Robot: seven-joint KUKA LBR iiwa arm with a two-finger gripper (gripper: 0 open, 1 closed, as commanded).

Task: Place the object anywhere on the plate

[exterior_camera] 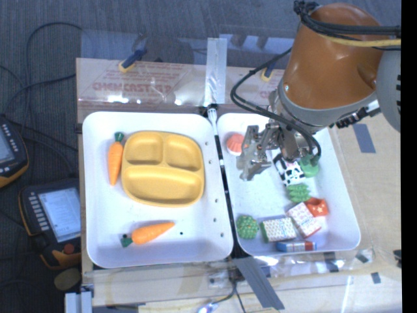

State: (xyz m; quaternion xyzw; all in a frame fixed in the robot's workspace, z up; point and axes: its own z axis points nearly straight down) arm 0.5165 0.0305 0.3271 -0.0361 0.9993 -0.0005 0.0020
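Faintly: red lettering on clear sheet (133,83) unreadable | pincer (255,154) state: cannot tell | plate (163,168)

A yellow divided plate (163,167) sits in the left bin (98,240) between two toy carrots (115,160). The gripper (257,156) hangs over the right bin (345,214), near a pink shell (234,143) and small boxes (293,223).

Two carrots (115,162) (148,232) in left bin (98,246), handheld pendant (51,215) beside bench
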